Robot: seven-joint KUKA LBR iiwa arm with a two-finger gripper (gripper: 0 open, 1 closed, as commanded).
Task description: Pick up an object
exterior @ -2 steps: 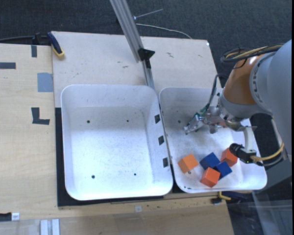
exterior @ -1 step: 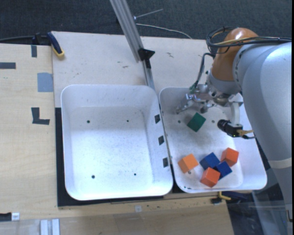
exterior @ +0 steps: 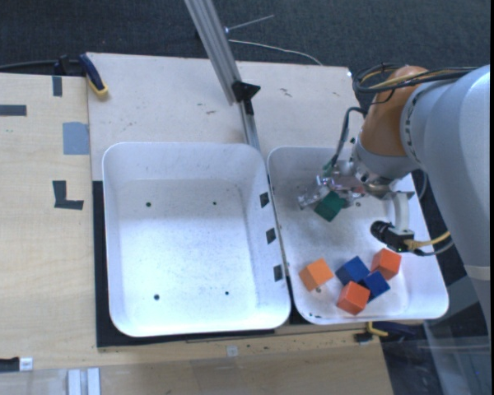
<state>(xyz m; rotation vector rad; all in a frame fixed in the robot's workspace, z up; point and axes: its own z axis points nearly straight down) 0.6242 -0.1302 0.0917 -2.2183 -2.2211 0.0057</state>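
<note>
Above the right-hand shallow white bin (exterior: 420, 303), gripper (exterior: 329, 194) clamped on small green block (exterior: 329, 208); thin hold, likely to slip.

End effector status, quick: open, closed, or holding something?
End effector: closed on the green block, over the right bin.

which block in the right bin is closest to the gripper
The green block, right at the gripper in the right bin's upper part. The orange and blue blocks sit clustered apart near the bin's front edge.
</note>
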